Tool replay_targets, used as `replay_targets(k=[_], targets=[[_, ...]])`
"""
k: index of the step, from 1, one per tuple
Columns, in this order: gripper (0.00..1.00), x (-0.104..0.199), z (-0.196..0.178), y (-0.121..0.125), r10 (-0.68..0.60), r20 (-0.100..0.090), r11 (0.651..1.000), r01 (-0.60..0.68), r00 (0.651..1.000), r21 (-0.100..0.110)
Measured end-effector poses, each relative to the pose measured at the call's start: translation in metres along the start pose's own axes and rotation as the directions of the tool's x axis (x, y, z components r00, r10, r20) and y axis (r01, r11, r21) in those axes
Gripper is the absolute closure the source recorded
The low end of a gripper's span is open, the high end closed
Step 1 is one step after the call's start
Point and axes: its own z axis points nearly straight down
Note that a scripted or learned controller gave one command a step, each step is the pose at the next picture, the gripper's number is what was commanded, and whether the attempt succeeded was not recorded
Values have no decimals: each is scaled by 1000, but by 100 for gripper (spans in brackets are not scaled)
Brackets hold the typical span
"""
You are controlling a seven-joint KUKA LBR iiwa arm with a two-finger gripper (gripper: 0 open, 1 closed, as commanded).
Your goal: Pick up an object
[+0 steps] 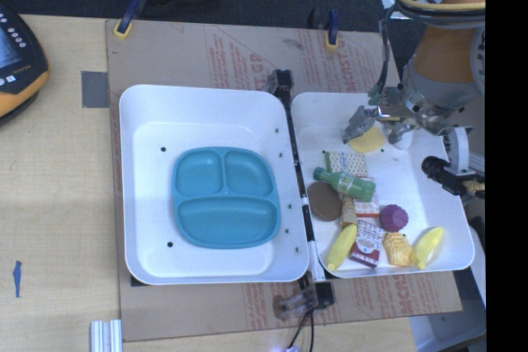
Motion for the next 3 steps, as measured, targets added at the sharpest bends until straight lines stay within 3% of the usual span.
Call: replay_targets(k=[1,2,3], targets=[[0,-8,108,-90,5,0,1000,-5,1000,6],[0,10,101,6,-3,1,1000,3,1000,-11],[0,38,-5,62,-3,1,1000,3,1000,-17]])
